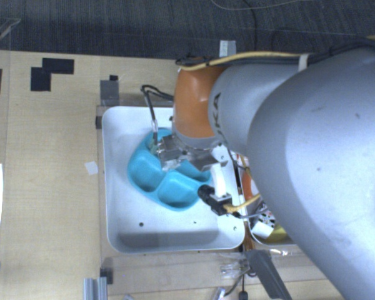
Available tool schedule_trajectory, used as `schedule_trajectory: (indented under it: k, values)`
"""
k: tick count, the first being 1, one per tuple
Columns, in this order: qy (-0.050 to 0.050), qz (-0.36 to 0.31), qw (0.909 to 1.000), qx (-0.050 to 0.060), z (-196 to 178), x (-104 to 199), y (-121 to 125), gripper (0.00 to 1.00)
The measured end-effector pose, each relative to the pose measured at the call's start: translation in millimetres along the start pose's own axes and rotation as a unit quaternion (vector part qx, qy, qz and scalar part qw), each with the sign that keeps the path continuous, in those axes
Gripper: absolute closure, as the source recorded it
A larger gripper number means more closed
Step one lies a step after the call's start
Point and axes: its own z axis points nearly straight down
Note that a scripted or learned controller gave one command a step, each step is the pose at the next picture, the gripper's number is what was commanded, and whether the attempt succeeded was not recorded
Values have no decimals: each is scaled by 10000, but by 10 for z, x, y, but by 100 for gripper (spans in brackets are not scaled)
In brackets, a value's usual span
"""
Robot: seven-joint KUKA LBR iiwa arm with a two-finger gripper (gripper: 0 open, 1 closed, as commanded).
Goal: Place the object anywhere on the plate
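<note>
The arm's wrist is hanging directly over the blue plate (159,180) in the left bin (115,167). Its jaws are hiding beneath it, so their state cannot be told, and whether any object sits in them is unclear.

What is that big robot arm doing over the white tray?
The grey robot arm with the orange band reaches in from the right and hangs low over a blue plate with sections. The plate lies in the left white tray. The arm's tool sits right above the plate's upper part. The arm covers much of the spot, so I cannot tell whether the tool is carrying anything.
</note>
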Motion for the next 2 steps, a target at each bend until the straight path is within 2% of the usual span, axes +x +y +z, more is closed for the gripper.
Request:
schedule_trajectory:
  k: [1,2]
  values:
    - [8,610,9981,12,-243,-676,270,100]
    - [13,1,10000,13,-627,74,-156,100]
